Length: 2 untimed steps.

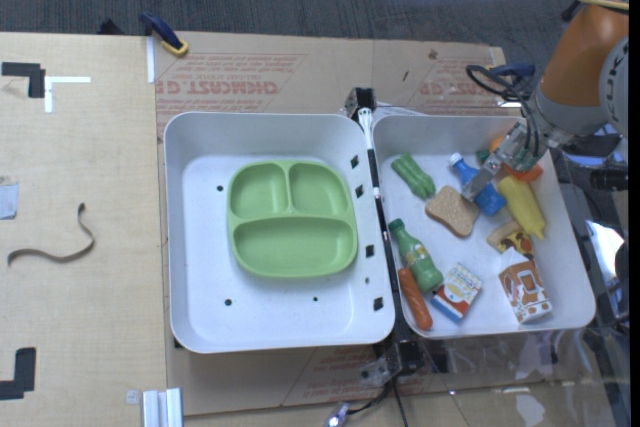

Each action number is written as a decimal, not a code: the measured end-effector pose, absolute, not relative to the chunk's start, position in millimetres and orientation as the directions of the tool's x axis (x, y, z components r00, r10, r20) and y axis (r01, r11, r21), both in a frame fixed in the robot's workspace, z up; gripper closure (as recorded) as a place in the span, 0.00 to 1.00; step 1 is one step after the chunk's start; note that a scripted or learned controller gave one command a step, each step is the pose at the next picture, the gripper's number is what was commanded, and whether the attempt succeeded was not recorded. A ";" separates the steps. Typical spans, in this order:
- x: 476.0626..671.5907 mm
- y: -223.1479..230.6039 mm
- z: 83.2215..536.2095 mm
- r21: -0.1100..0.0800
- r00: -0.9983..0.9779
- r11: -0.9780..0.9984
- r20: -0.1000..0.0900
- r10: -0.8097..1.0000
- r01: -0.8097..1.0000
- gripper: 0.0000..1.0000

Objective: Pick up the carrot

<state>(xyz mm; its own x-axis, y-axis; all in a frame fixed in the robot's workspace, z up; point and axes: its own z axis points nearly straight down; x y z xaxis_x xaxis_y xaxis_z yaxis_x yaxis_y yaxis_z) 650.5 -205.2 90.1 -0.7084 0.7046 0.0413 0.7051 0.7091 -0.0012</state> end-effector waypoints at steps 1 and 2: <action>654.6 -211.2 101.9 0.004 -0.708 0.708 0.014 0.706 0.707 1.00; 651.0 -207.2 98.1 -0.002 -0.709 0.709 0.035 0.705 0.705 0.00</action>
<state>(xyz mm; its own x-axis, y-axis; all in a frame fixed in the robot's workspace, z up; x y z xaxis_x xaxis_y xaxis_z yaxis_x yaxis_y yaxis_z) 651.0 -207.2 98.1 -0.7085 0.7048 0.0354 0.7052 0.7090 -0.0018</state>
